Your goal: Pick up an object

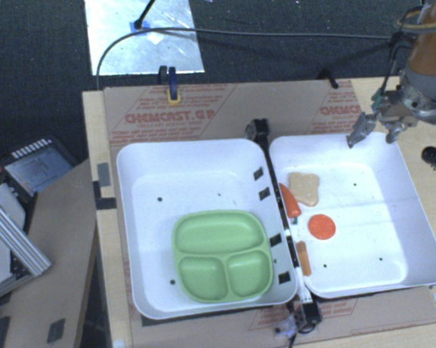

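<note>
Nothing picked up yet: end effector (pixel 375 128) open and empty above right bin's (pixel 410 198) far edge, food pieces untouched.

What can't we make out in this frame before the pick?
- Arm: cut off by the camera view's right edge above the orange band.
- Orange stick: lying against the bins' divider, too small to identify.
- Tan piece: too small to identify.
- Orange disc: thickness unreadable from above.
</note>
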`<state>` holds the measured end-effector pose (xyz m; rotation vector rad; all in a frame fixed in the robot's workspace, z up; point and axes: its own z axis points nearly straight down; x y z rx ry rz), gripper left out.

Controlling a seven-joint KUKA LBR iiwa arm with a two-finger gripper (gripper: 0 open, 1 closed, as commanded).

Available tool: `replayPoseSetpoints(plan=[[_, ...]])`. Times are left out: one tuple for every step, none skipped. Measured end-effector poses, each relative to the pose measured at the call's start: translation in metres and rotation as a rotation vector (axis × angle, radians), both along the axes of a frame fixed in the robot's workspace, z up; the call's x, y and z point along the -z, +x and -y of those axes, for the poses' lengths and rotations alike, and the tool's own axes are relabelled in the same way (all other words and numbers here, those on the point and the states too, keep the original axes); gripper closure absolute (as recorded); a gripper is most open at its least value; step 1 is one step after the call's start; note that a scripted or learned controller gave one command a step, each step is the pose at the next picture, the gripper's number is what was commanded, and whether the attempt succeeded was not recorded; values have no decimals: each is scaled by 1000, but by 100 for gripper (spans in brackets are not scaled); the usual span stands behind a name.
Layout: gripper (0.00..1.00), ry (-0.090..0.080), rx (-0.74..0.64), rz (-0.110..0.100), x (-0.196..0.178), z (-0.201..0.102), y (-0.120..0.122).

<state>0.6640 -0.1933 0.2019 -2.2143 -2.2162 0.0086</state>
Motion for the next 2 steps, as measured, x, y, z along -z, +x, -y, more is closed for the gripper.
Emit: replayPoseSetpoints(plan=[[0,-3,-2,12,-8,0,3],[0,-3,-1,9,34,4,2]])
